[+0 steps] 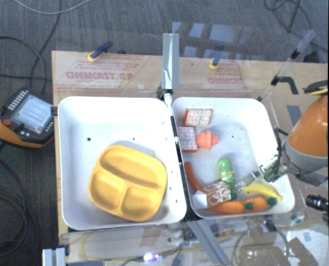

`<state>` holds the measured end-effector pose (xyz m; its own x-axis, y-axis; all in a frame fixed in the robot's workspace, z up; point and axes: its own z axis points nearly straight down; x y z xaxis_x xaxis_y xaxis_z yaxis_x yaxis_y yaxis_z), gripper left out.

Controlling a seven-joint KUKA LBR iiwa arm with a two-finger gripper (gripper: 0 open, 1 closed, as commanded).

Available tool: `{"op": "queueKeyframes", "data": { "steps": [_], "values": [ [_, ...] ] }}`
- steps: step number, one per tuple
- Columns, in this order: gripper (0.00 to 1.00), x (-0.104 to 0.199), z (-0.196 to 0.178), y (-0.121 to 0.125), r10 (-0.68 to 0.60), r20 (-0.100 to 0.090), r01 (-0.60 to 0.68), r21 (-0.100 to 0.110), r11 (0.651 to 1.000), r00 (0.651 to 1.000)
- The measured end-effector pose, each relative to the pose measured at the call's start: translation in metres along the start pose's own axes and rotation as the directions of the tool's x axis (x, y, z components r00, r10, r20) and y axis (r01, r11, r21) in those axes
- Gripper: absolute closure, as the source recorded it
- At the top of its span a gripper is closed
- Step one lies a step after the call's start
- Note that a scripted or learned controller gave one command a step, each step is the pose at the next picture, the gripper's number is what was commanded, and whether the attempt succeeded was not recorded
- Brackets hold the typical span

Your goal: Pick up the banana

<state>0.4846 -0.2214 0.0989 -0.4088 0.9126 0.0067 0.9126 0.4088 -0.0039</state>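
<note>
- the banana (262, 190) lies flat in the near right corner of the right bin (247, 105), close against that bin's near wall; it looks like a small toy fruit, yellow, curved, with tapering ends.
- taking the banana as the landmark: a carrot (235, 206) lies just beside it on the near-left, a green bottle (226, 170) stands to its left, and a small brown carton (218, 194) sits between bottle and carrot.
- the gripper (268, 170) hangs just above and to the right of the banana, at the bin's right wall; whether the claw is wide or narrow i cannot tell from this slant.
- judged handling: light, stiff, probably smooth plastic, so it may slip or roll on its curve; not fragile.
- best hold, as i judge it: across the thick middle, pinching the two long sides, not the thin tips.
- risk: the near wall and the carrot crowd one side, leaving little room for a fingertip there.
</note>
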Motion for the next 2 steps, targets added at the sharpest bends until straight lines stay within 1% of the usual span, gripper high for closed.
{"op": "queueKeyframes", "data": {
  "steps": [1,2],
  "values": [
    [0.00,0.015,0.008,0.013,-0.481,0.030,0.481,-0.001,0.877,0.876],
    [0.00,-0.001,-0.025,0.001,-0.418,0.004,0.418,-0.001,0.909,0.909]
  ]
}}
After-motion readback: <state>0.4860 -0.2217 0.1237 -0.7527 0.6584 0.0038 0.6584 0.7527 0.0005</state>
